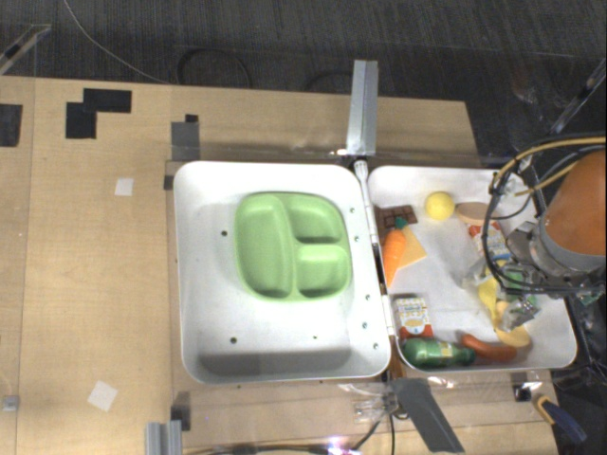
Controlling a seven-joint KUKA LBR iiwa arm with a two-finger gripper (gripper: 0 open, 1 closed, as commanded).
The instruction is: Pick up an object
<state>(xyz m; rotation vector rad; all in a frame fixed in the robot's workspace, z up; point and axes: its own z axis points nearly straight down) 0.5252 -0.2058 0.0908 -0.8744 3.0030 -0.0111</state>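
1. Gripper (512,303) sits low in the right bin (446,263), over a yellow item (489,297); grip state can't be told
2. Yellow item lies directly under the tool, near the bin's right wall

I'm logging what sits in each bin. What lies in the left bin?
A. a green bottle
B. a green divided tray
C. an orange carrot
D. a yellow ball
B: the green divided tray lies alone in the left bin, while the yellow ball, carrot and green bottle are in the right bin.
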